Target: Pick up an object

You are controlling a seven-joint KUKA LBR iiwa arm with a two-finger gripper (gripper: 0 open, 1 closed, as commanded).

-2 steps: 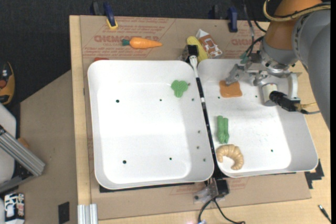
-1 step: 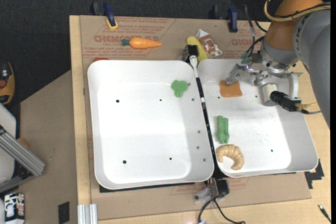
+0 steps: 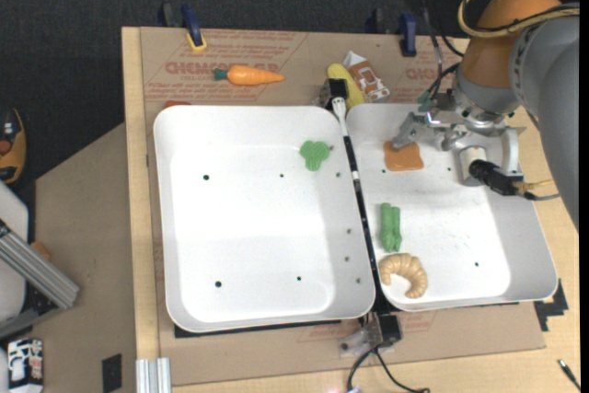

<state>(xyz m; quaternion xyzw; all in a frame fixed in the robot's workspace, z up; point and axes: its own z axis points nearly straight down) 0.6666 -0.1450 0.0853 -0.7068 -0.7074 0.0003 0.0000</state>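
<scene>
Orange flat piece (image 3: pixel 404 160) lies in the right bin (image 3: pixel 479 239), up near its back-left corner, flat on the floor. The gripper (image 3: pixel 410 132) sits right over its top edge — looks like it's touching or just above, can't tell which. Whether the pincer is spread or pressed together I can't tell from this angle; nothing visibly pinched between it. Arm (image 3: pixel 502 32) w/ the orange band comes in from the right, wrist bent down over the bin's back edge.

Same bin, nearer the front: a green piece (image 3: pixel 391 226) by the left wall, and a croissant (image 3: pixel 406 273) just below it at the front-left corner — close but apart.

Left bin (image 3: pixel 239 290) has a green broccoli-ish lump (image 3: pixel 315 154) near its back-right corner.

On the board behind the bins: a carrot (image 3: pixel 249 76), a banana (image 3: pixel 344 83) & a small carton (image 3: pixel 367 79) beside it.
</scene>
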